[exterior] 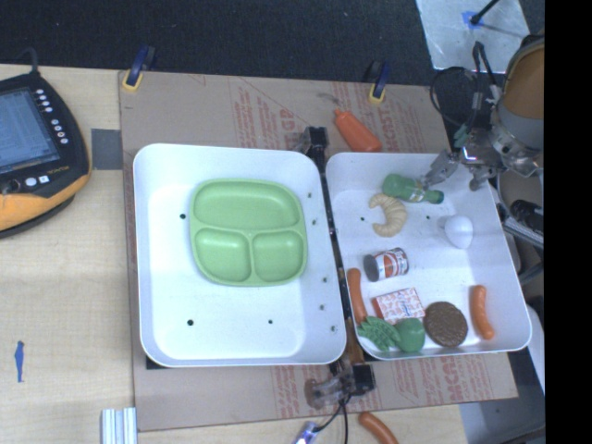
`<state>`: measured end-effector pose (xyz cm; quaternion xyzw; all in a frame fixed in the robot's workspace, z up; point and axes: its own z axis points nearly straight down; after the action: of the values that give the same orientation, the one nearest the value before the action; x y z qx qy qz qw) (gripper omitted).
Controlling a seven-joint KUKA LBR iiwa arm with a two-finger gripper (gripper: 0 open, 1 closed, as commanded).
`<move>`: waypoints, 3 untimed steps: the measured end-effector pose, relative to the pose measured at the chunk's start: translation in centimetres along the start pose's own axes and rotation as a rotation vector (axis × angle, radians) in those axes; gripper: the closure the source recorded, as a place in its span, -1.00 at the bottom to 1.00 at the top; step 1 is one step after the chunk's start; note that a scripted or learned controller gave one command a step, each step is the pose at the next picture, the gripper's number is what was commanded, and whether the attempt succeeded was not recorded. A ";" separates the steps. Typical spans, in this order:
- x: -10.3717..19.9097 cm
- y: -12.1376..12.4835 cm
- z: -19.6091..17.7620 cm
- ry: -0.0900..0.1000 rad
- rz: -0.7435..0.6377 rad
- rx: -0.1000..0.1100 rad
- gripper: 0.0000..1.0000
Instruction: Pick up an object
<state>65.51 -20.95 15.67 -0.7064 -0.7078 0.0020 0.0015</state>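
Two white bins sit side by side on the table (74,276). At left, the left bin (166,331) holds a green divided plate (248,230). Right of centre, the right bin (490,276) carries a croissant (390,211), a can (387,264), a white egg (458,230) and a green bottle (412,189). At upper right, the tool (437,176) is over the bottle's right end; whether it grips, I cannot tell.

One fixed cam, high above the bench (74,285), looking down at a slant. Both bins fit in frame w/ margin: left bin (157,248), right bin (490,248). Dark floor at far edge, bench front at near edge. Arm (518,91) enters from right.
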 end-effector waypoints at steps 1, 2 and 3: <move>7.6 -4.9 0.7 0.000 -0.004 0.000 -1.00; 5.8 -1.2 6.5 -0.001 -0.004 -0.001 -1.00; 8.4 -6.4 6.5 0.000 -0.003 -0.001 -1.00</move>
<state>59.09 -12.60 9.16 -0.7054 -0.7089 0.0018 0.0009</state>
